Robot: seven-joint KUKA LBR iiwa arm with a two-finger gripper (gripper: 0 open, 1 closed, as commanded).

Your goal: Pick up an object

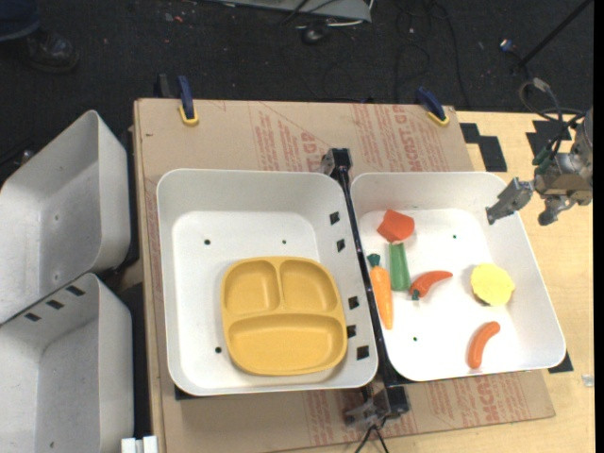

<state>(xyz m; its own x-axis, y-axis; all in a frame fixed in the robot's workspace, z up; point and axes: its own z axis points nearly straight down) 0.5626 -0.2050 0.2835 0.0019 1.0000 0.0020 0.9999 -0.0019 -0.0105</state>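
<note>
The right bin (444, 366) holds several toy foods: a red-orange block (396, 225), a green cucumber-like piece (399, 266), an orange carrot (382, 295), a red chili (431, 282), a yellow round piece (493, 284) and an orange-red sausage (482, 343). My gripper (528, 206) hangs at the far right, above the bin's back right corner, with its two fingers spread apart and nothing between them.
The left bin (189, 206) holds a yellow divided plate (281, 315). A black divider (351, 243) runs between the bins. Two more white bins (57, 215) stand off the bench at the left. Cables lie on the dark floor behind.
</note>
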